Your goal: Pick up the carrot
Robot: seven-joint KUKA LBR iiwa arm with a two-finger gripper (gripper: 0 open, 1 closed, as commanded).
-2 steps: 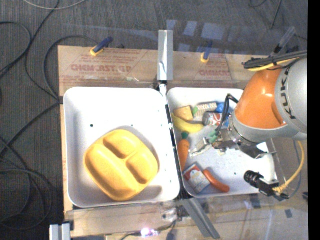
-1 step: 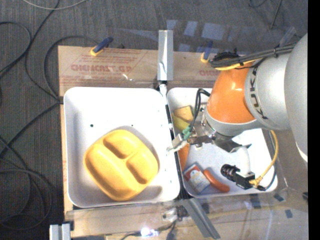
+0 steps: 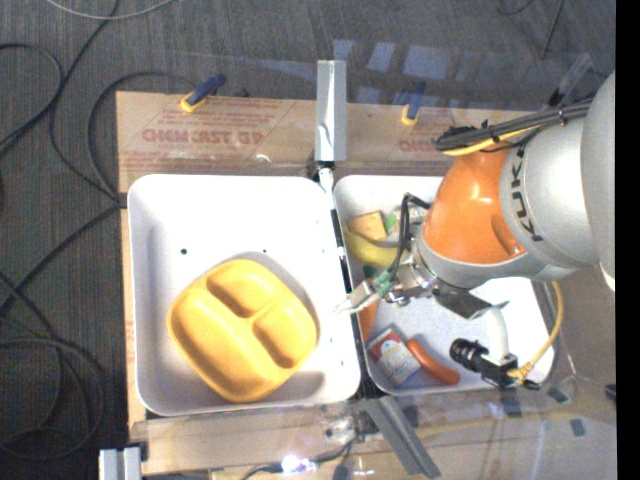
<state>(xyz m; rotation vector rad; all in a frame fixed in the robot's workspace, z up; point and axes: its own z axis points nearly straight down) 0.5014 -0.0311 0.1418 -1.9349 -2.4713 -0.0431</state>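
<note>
Arm [image 3: 520, 208], grey with an orange band, is seen reaching in from the right over the right bin [image 3: 535, 298]; part of the maker's lettering is read sideways on its casing as "KUK". Tabletop [image 3: 150, 138], of brown board, is printed with faint red writing, shown upside down and not legible. Left bin [image 3: 150, 228], white and shallow, is occupied by a yellow divided plate [image 3: 243, 328] with three compartments.

Fingers [image 3: 372, 290] are found low at the left side of the right bin, close to the wall shared with the left bin, pointing left. How far they are parted cannot be told, and nothing is seen held between them.

Carrot [image 3: 432, 364], orange and elongated, is taken to be the piece lying near the front of the right bin, its long axis running from upper left to lower right. It lies below and to the right of the fingers, near but apart from them. A small printed packet [image 3: 393, 356] lies just beside its left end; the print is too small to read. A yellow item [image 3: 368, 248] lies behind the fingers.
</note>
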